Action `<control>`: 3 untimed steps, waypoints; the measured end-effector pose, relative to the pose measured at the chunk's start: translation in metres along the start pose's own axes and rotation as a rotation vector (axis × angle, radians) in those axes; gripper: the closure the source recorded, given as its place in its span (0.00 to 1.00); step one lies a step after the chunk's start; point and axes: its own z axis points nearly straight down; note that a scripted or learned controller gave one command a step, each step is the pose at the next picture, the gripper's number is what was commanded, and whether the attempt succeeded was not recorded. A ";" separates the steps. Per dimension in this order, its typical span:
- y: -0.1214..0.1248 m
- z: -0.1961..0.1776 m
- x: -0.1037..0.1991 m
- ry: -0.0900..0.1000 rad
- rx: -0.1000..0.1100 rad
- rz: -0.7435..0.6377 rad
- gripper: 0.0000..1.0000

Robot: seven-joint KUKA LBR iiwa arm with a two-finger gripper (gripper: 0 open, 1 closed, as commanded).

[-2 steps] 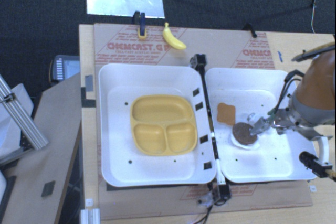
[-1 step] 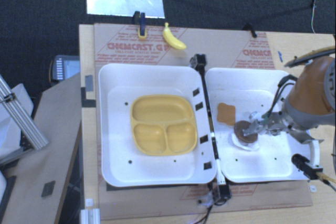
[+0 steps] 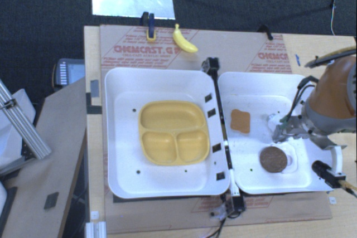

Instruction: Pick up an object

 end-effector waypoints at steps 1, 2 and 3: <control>0.000 -0.043 0.001 0.002 0.016 -0.002 1.00; 0.001 -0.098 -0.010 0.000 0.014 -0.001 1.00; 0.007 -0.142 -0.009 0.001 0.015 -0.003 1.00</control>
